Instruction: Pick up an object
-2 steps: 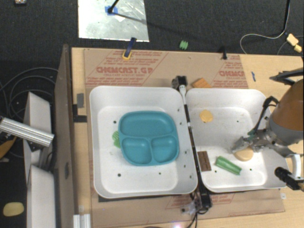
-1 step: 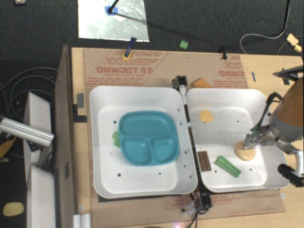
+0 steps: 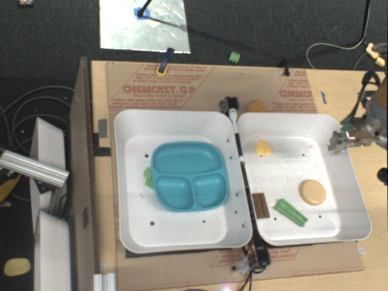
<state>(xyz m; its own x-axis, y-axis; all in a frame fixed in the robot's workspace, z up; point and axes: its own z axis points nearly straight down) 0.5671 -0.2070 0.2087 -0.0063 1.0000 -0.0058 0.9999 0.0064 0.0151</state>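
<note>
Green block (image 3: 291, 213) beside tan disc (image 3: 313, 192)

Bench (image 3: 339, 80) covered with brown printed cardboard, two shallow white bins side by side on it: left bin (image 3: 130, 162), right bin (image 3: 345, 180), touching along the middle. Black clamp (image 3: 230, 105) at their top joint, small orange-tan piece (image 3: 257, 106) just beside it on the cardboard, yellow-blue clip (image 3: 163, 62) at the bench's far edge

Arm (image 3: 374, 111) cut off at right frame edge; its gripper (image 3: 341, 139) too small and blurred to resolve. Green object (image 3: 148, 176) mostly hidden under blue tray (image 3: 189, 176); identity unclear.
</note>
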